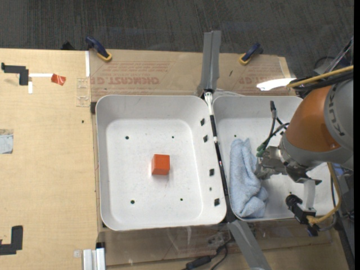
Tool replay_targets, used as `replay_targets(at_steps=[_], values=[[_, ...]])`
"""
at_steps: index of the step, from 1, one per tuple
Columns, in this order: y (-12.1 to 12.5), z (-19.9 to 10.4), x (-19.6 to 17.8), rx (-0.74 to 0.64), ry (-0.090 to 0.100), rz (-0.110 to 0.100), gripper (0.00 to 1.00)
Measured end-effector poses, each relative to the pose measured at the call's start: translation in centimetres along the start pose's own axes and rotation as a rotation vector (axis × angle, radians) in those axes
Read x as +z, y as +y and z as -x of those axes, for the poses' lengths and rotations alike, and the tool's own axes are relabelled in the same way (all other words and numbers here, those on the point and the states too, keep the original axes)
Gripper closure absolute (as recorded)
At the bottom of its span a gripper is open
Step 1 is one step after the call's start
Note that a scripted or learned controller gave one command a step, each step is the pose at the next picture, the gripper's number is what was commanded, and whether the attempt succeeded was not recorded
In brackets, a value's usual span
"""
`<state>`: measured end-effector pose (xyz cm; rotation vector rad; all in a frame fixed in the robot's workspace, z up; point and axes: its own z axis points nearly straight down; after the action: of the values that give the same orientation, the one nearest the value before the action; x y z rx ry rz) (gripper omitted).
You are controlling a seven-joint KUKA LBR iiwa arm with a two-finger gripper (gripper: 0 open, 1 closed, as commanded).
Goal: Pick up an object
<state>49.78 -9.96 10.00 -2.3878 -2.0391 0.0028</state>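
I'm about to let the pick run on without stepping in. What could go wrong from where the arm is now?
1. The hand is low against the crumpled light-blue cloth in the right bin; soft folds may slip out or only partly lift.
2. The cloth lies along the divider between the bins, so a lift could drag it over that edge.
3. The orange block sits apart in the left bin, far from the hand.

Tool (263, 170) fingers hidden behind wrist; arm (323, 125) cut off at right edge — towel (246, 179) partly covered.
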Motion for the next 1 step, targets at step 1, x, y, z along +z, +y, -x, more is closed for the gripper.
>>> replay_targets(at_steps=[1], values=[[-2.08, -0.13, 0.83, 0.138, 0.0, 0.002, 1.0]])
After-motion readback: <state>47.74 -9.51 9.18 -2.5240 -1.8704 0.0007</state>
